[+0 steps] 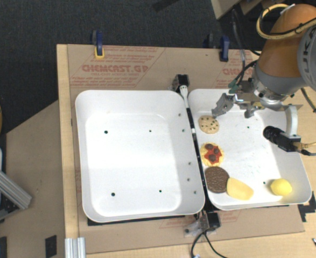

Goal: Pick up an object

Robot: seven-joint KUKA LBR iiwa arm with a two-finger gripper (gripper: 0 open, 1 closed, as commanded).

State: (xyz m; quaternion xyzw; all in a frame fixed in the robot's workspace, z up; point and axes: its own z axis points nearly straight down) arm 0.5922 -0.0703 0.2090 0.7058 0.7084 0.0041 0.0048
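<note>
The right bin (254,149) holds several toy foods. A tan chocolate-chip cookie (208,124) lies near its left wall, with a small pizza with red toppings (212,153) below it. A dark brown round cookie (217,179) sits at the front left, touching a pale yellow wedge (239,189). A yellow lemon (280,187) rests at the front right. My gripper (234,106) hangs over the back of the right bin, up and to the right of the chip cookie. Its two grey fingers (221,107) are spread apart with nothing between them.
The left bin (133,155) lies beside the right one, sharing a raised middle rim. A black cylinder (279,137) on the arm's wrist juts out over the right bin. Blue clamps (98,42) hold the cardboard-covered bench at the back edge.
</note>
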